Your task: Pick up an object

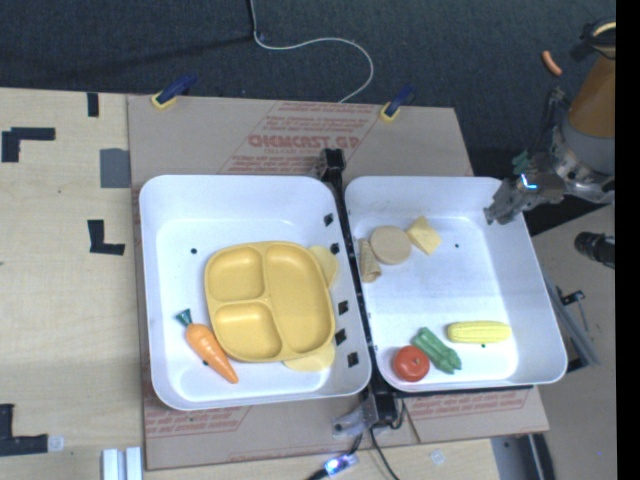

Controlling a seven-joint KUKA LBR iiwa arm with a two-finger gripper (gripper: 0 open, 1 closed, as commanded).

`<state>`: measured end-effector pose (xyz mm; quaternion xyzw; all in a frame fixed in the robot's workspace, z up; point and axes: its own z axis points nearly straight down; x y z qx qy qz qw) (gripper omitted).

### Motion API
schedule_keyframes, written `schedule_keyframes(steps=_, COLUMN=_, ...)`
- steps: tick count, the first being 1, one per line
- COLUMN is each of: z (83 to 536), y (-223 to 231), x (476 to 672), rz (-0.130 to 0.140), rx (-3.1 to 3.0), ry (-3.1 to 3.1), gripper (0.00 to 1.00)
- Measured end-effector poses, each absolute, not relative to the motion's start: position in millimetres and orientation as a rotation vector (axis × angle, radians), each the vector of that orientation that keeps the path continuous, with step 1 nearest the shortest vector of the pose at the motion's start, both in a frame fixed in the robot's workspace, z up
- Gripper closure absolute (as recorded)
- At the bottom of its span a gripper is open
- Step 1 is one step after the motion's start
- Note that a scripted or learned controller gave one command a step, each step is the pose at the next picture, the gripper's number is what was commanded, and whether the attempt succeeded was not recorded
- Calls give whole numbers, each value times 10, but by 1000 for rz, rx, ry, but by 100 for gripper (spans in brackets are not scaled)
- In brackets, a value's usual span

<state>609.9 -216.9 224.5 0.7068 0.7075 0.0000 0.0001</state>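
Inside: yellow tray (270, 301), carrot (210, 352) left bin (160, 208); corn (478, 333), tomato (410, 364) right bin (535, 298).

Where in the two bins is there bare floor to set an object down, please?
Right bin: open middle floor between the tan disc and the corn. Its front, by the tomato and green vegetable, is crowded. Left bin: bare strip behind the yellow tray; the carrot crowds the front.

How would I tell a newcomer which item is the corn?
Start at the right bin, then go to its near right corner. The corn lies there on its side: a yellow ridged cob, right of the green pepper and red tomato.
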Motion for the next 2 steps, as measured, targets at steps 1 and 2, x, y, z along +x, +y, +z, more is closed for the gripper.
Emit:
schedule_keyframes(steps=1, z=2338, y=-1670, x=6188, rz=1, rx=2215, ry=2228, gripper=100)
schedule_keyframes(steps=2, z=2185, y=-1135, x=6270, rz=-2, rx=2217, ry=2229, gripper=100)
